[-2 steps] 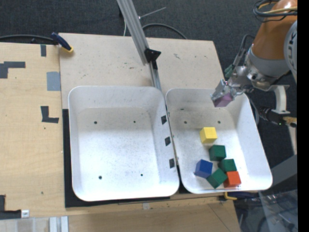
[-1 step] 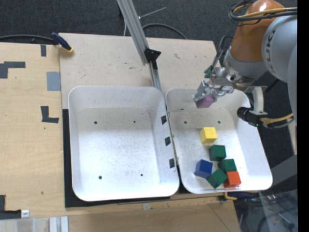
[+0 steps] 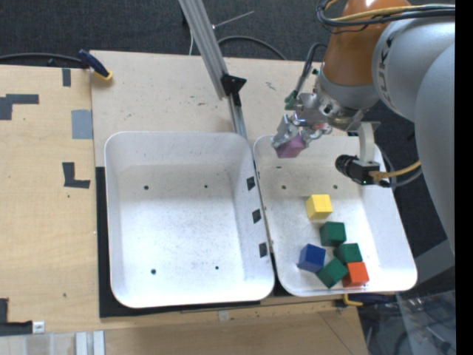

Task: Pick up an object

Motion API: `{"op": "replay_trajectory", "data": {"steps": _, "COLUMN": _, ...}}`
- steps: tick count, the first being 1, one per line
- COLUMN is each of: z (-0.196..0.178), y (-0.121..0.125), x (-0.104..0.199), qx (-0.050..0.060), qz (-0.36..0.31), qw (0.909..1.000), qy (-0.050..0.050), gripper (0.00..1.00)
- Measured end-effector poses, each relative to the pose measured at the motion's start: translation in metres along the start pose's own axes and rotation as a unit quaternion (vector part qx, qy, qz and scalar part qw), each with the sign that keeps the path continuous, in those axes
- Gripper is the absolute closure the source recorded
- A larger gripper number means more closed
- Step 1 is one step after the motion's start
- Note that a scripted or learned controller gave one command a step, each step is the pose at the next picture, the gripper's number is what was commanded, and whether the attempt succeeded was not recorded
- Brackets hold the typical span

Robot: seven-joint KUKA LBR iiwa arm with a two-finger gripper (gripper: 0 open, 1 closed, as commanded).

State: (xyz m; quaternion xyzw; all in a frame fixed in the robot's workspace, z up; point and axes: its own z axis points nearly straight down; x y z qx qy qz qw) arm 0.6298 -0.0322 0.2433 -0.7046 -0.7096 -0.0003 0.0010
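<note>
One purple block (image 3: 290,147) sits gripped between my jaws (image 3: 294,137), above the far corner of the right bin (image 3: 392,231); other blocks lie nearer the front.

From my remote station I see a light wooden bench (image 3: 44,198) bearing grey tape marks (image 3: 81,124). A dark carpeted floor (image 3: 89,9) lies beyond it. A slanted aluminium rail (image 3: 203,32) crosses the top. What appears to be a blue-and-yellow clamp (image 3: 94,63) sits at the bench edge.
</note>
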Motion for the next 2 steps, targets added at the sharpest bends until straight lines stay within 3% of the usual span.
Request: {"op": "replay_trajectory", "data": {"steps": 2, "z": 0.023, "y": 0.019, "x": 0.104, "qx": 0.001, "qz": 0.003, "qw": 1.0, "qy": -0.001, "gripper": 1.0}}
